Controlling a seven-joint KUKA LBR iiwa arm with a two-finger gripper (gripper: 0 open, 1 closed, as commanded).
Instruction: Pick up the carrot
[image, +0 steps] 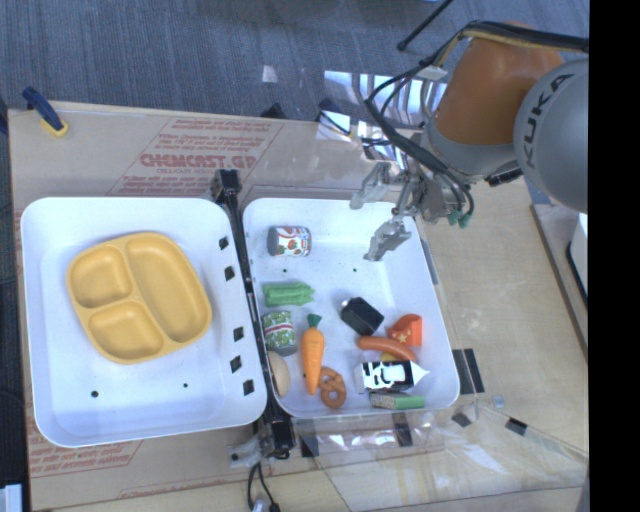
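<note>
The carrot (313, 357) is orange with a green top. It lies lengthwise in the lower middle of the right bin (432, 290), between a small jar and a black block. My gripper (379, 216) hangs over the bin's upper right part, well above and to the right of the carrot. Its fingers (386, 241) stand apart and open, with nothing between them.
Around the carrot lie a green vegetable (288, 294), a small jar (278, 330), a pale egg-like piece (280, 376), a pretzel (332, 389), a black block (361, 316), a red pepper (404, 331) and a black-and-white carton (388, 375). A can (288, 241) sits at the upper left. The left bin holds a yellow divided plate (138, 295).
</note>
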